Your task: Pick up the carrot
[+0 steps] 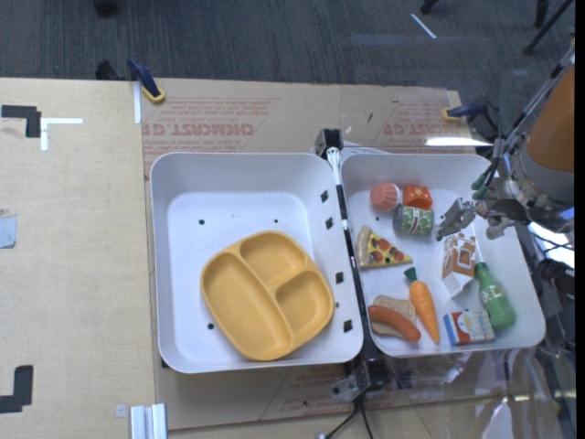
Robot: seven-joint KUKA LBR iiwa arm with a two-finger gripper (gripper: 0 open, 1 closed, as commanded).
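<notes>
1. Gripper [463, 219]: hangs over the upper right part of the right bin [430, 165], reaching in from the right below the arm's orange band [558, 126]. Its two dark fingers stand slightly apart with nothing between them.
2. Carrot [421, 306]: lies on the bin floor below and a little to the left of the jaws, well apart from them. Its green top points up toward the far side; its orange tip points toward the near rim.
3. Sausage [395, 322]: left of the carrot, just beside it, with a pale bread piece [393, 305] above it.
4. Pizza slice [380, 250]: left of the jaws and somewhat lower, close to the wall between the two bins.
5. Dark can [413, 220]: immediately left of the jaws, at about their level. A pink rounded item [386, 196] and a red item [417, 196] sit above it.
6. White and orange packet [460, 258]: directly below the jaws, near them; whether it touches a finger cannot be told.
7. Green bottle [494, 295]: below and right of the jaws, tilted, beside the packet.
8. Small carton [468, 326]: near the bin's lower right rim, right of the carrot.
9. Left bin [183, 181]: far left of the jaws; it holds a yellow divided plate [266, 293].
</notes>
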